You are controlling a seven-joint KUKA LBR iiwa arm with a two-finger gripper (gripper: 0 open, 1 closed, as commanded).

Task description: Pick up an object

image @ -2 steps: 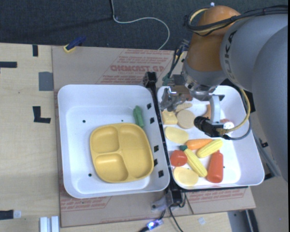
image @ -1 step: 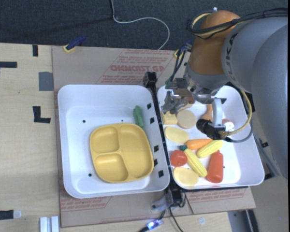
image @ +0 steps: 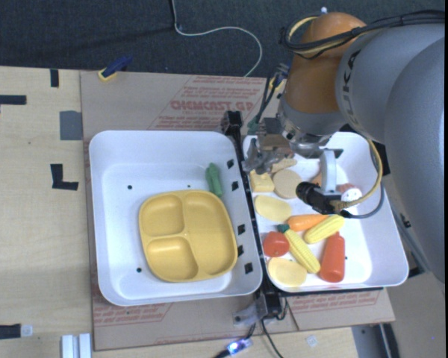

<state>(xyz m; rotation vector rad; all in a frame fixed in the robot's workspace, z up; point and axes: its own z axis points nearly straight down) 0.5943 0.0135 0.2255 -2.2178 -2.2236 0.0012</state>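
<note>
Gripper (image: 265, 157) low over rear-left corner of right bin (image: 384, 274), above pale food pieces; finger state cannot be told from this angle; toy food clustered in right bin: corn cob (image: 325, 227), carrot (image: 306, 221), tomato (image: 275, 243), red piece (image: 331, 258); left bin (image: 112, 222) holds yellow divided plate (image: 187, 235) and green piece (image: 213, 179).

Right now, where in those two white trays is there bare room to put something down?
The left bin has bare floor left of the yellow plate and behind it, beside the green vegetable. The right bin is crowded with toy food; only its right side is bare.
</note>
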